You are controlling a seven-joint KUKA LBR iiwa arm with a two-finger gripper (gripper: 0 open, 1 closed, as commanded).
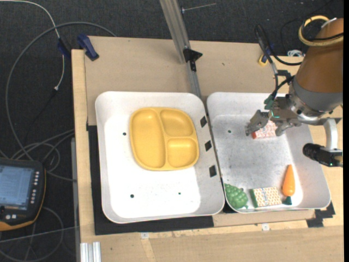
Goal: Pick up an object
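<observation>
Near edge of the right bin (313, 203): three items are lying in a row along the front wall, well below the gripper (267, 124) in the camera view. The toy carrot (288, 180) is resting almost straight below the gripper and slightly to its right, tip pointing away from the wall. The patterned small box (265, 196) is lying flat beside it, and the green grape bunch (235, 195) is sitting in the front-left corner, below and to the left of the gripper. Their crowding against the wall probably makes them awkward targets, since a finger would have little room on the wall side.

Middle: the speckled bin floor between this row and the gripper is bare.

Far part of the right bin: the gripper is hovering low over a small red-and-white packet (265, 132), which appears to be the object chosen for picking. Grey fingers (255, 126) are showing to the packet's left and right; whether they are spread, closed, or gripping the packet cannot be told, since the packet is partly hidden beneath the wrist.

Left of the gripper, in the left bin (109, 146): a yellow divided plate (163, 138) is lying flat, well apart from the gripper, playing no evident part in this attempt.
</observation>
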